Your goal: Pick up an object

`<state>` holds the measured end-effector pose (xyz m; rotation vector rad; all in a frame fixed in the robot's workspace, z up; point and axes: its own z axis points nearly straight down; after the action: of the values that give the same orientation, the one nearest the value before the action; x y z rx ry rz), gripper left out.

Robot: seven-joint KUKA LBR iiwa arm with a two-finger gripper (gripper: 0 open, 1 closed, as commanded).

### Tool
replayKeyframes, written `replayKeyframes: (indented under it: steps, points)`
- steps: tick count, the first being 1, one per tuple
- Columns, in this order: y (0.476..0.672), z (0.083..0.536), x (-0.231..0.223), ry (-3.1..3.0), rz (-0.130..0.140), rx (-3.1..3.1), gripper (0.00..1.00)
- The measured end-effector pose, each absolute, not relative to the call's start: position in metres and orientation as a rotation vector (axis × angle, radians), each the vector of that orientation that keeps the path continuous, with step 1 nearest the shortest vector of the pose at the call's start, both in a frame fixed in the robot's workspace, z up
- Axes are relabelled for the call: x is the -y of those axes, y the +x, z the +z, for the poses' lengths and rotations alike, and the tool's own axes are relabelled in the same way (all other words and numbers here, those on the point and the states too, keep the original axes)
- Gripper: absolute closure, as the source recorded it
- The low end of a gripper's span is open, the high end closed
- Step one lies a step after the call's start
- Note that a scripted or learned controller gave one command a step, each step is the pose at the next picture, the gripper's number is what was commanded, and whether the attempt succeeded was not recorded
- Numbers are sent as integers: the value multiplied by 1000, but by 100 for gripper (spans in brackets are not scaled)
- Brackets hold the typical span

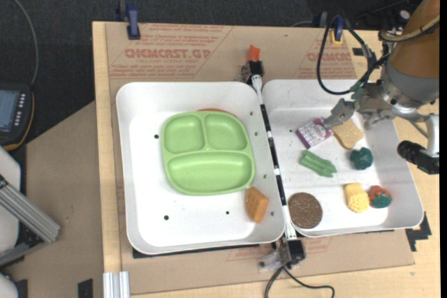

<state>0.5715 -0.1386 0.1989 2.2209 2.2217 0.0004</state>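
**Over the right bin, the arm hangs above the tan block**

Over the right bin (pixel 398 218), near its far edge, the gripper (pixel 347 114) hangs just above a tan block (pixel 348 134); whether its fingers are apart or together cannot be told from this angle. A purple packet (pixel 312 132) lies touching the block's left side. Toward the middle of that bin sits a green pepper-like piece (pixel 318 164), with a dark teal lump (pixel 361 158) to its right. Along the near edge lie a brown round disc (pixel 305 209), a yellow corn piece (pixel 357 198) and a red and green piece (pixel 380 197), the last two touching.

The left bin (pixel 140 171) carries a green divided plate (pixel 207 153) at its centre. An orange-brown chunk (pixel 256 204) rests just off the plate's near right corner, close to the wall between the bins.
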Motion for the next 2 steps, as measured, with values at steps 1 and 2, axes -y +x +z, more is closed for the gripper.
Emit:
replayKeyframes:
  steps: [1, 2]
  points:
    - [556, 156, 197, 2229, -6, -2218, 0]
    - [558, 80, 212, 2226, -2, -2225, 0]
